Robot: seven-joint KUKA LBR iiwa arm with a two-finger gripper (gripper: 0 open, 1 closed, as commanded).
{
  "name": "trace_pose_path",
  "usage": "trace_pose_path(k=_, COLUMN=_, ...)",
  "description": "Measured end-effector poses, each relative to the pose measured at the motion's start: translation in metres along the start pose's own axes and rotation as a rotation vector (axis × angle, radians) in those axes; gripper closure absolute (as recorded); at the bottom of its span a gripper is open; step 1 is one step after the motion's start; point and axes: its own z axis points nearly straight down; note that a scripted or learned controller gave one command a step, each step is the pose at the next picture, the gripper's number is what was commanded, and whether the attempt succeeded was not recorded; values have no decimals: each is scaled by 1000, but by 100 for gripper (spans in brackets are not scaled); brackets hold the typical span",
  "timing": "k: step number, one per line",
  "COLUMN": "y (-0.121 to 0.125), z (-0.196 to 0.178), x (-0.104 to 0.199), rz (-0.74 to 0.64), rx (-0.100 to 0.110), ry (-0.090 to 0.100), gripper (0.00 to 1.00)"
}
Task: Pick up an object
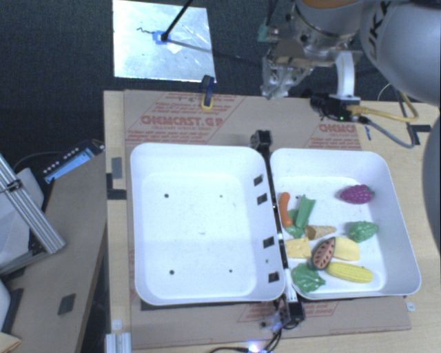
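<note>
Fingers' state impossible to tell; gripper hangs high beyond the bins; toy food heaped in right bin, corn touching neighbours; risks pinching two or slipping off.

Grey arm, orange band, metallic hand.
</note>
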Motion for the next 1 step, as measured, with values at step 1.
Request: trace_pose_path(k=1, y=-10, z=-34, x=29, rz=0, rx=0, ry=0, gripper=100)
